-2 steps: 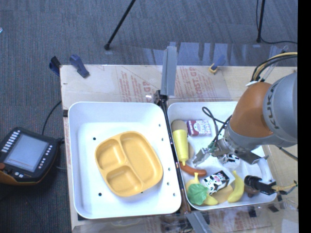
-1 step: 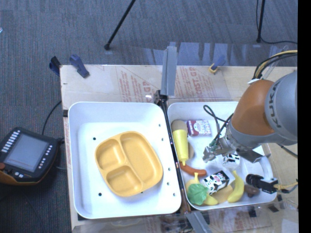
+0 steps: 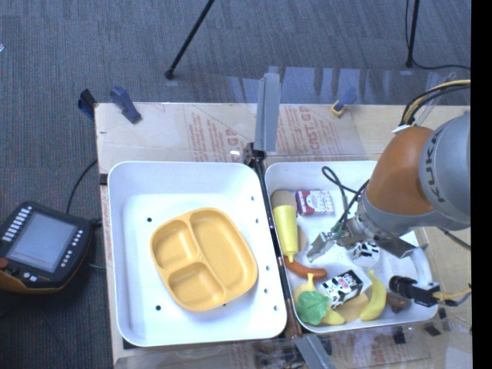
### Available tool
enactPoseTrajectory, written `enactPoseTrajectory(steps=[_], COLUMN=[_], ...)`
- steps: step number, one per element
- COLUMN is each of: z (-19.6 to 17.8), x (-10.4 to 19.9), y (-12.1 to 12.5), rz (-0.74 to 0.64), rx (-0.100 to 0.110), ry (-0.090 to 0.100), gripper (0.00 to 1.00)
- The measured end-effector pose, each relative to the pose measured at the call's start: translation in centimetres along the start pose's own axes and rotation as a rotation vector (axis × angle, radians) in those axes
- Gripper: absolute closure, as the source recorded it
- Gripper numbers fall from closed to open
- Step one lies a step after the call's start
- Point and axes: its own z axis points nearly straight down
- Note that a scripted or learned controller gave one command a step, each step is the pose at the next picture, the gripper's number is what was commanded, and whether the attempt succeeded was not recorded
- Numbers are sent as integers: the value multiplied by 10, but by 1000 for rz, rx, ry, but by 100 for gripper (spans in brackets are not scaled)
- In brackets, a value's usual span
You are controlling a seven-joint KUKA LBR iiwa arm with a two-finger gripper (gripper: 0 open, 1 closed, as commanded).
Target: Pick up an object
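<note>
The fingers (image 3: 330, 241) hang parted above the middle of the right bin (image 3: 350, 177), gripping nothing. A sausage (image 3: 306, 270) lies just beside the lower-left fingertip, a cow-patterned milk carton (image 3: 340, 287) near below, and a mustard bottle (image 3: 287, 229) to the left.

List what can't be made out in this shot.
Camera view:
- right bin: its right side is hidden under the arm.
- red-and-white box: print too small to read.
- hand: small and blurred; grip unreadable.
- green toy: too blurred to identify.
</note>
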Motion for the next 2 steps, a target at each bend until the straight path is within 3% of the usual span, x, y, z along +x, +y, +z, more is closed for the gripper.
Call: enactPoseTrajectory(steps=[1, 2], z=[19, 19], x=[29, 16], y=[-54, -56], rz=[27, 417], rx=[-1, -1], ry=[-1, -1], gripper=[0, 0])
